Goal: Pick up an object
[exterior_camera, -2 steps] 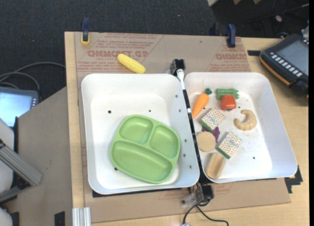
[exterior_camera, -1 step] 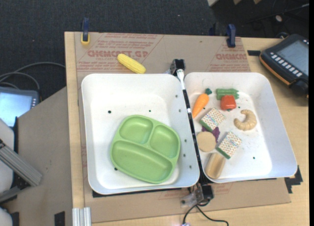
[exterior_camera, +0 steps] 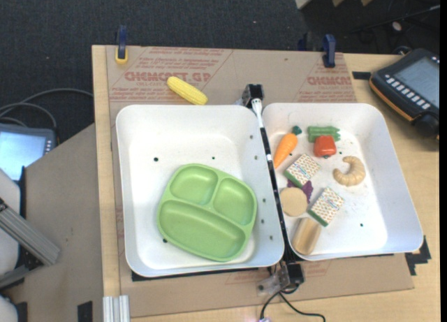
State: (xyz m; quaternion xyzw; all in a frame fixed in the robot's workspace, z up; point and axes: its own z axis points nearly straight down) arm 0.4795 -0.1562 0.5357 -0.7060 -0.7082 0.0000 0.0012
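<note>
The right white bin (exterior_camera: pixel 391 195) holds several toy foods. An orange carrot (exterior_camera: pixel 285 149) lies at its upper left. A green item (exterior_camera: pixel 323 132) and a red tomato-like piece (exterior_camera: pixel 325 147) sit near the top. A tan croissant (exterior_camera: pixel 350 171) lies right of centre. Two patterned square packets (exterior_camera: pixel 302 170) (exterior_camera: pixel 326 206) lie in the middle, with a round tan disc (exterior_camera: pixel 294 202) between them and a tan cylinder (exterior_camera: pixel 305 235) near the front edge. A green divided plate (exterior_camera: pixel 207 211) rests in the left bin (exterior_camera: pixel 140 139).
A yellow toy corn cob (exterior_camera: pixel 186 91) lies on the cardboard behind the left bin. A black clip (exterior_camera: pixel 253 94) sits at the top of the seam between the bins. A black and orange pendant (exterior_camera: pixel 412 86) rests at the bench's far right.
</note>
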